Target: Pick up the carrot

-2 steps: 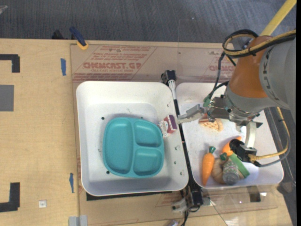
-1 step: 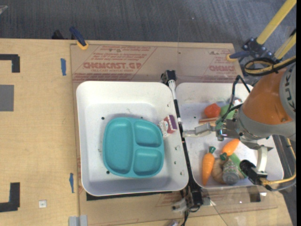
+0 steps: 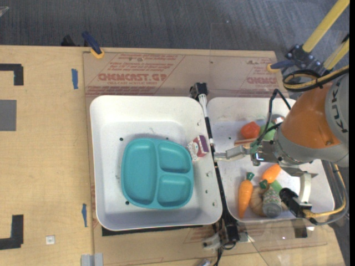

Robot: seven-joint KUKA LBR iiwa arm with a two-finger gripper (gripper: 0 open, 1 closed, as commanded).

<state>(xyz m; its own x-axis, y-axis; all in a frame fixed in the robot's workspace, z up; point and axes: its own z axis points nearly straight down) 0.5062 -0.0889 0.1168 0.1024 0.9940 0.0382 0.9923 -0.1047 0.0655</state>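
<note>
Over the right bin [image 3: 230, 112], the end effector [image 3: 256, 153] hovers above the carrot [image 3: 244, 196]; its state I cannot tell.

Even, bright overhead light on my bench; the white bins [image 3: 105, 148] glare mildly, shadows stay soft, focus slightly grainy.

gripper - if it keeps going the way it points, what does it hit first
The gripper points left, toward the wall between the bins; it would probably meet that first. Its height above the wall is unclear.
</note>
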